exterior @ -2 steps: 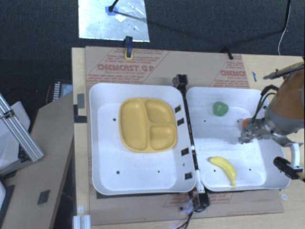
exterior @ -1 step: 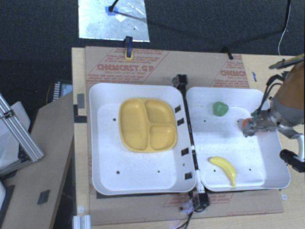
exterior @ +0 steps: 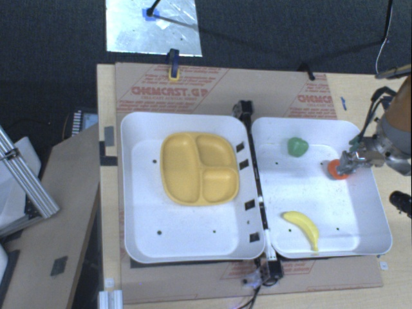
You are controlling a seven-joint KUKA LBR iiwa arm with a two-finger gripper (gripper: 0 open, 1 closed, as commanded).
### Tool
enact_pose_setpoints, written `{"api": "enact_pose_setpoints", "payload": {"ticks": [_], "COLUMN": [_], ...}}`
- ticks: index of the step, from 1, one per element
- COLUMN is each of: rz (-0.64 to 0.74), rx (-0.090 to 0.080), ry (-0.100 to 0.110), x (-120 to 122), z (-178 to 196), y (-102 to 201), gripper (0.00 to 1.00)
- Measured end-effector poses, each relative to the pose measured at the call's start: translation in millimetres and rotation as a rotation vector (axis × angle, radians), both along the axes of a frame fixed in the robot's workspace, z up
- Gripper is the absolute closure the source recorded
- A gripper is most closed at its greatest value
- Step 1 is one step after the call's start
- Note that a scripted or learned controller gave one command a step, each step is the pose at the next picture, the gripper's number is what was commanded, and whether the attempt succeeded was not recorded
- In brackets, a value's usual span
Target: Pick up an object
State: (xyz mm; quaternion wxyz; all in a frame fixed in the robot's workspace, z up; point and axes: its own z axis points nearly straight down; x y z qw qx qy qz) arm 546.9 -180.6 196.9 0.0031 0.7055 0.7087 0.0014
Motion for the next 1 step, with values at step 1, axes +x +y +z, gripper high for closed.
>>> {"api": "enact_pose_setpoints", "payload": {"ticks": [1], "rz": [0.0], "rx": [0.001], "ry": [0.002], "x": [1.4], "z": [24.3], "y": [-0.3], "gripper": [1.0]}}
